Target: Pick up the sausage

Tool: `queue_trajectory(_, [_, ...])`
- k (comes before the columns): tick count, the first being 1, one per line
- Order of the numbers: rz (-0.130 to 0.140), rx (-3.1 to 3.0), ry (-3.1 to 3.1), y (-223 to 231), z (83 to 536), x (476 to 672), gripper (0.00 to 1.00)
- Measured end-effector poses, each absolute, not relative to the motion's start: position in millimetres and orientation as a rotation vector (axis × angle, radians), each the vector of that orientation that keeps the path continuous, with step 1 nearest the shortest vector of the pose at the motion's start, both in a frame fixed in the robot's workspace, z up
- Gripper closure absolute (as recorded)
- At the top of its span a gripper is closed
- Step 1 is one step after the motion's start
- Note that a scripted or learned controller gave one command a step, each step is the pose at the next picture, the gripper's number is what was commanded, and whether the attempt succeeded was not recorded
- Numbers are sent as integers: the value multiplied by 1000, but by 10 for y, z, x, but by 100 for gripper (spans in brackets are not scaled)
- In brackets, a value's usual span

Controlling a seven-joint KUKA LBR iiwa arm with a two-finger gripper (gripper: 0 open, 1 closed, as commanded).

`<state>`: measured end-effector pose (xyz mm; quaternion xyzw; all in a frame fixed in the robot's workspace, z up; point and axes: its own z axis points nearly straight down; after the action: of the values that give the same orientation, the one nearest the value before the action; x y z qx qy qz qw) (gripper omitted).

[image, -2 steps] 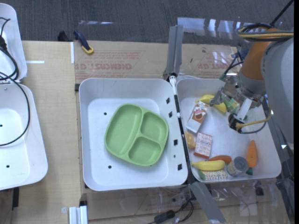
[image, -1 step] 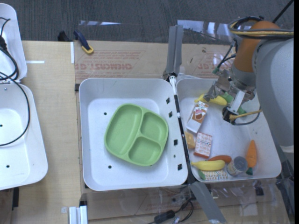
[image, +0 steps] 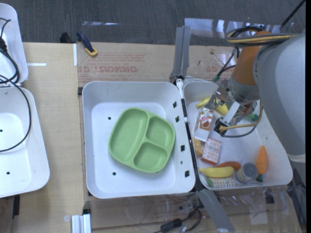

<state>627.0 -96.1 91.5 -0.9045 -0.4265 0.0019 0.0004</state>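
The sausage [image: 234, 165] is a short reddish-brown link lying near the front of the right bin [image: 277, 144], just behind a yellow banana [image: 216, 172]. My gripper [image: 222, 103] hangs over the back part of that bin, well behind the sausage, above some yellow pieces [image: 204, 102]. The bulky grey arm [image: 282, 81] covers the bin's back right corner.
An orange carrot [image: 262, 159] and a small grey can [image: 249, 170] lie right of the sausage. Two printed cartons [image: 204, 121] [image: 212, 151] sit along the right bin's left wall. The left bin [image: 92, 130] holds a green divided plate [image: 142, 140].
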Motion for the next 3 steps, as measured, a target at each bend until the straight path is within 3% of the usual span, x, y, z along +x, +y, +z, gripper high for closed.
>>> queue_trajectory(1, [7,-2935,-1115,-949,909,6092,0])
queue_trajectory(2, [6,-3119,-377,-980,1168,6211,0])
queue_trajectory(3, [9,-3118,-376,-960,905,5837,0])
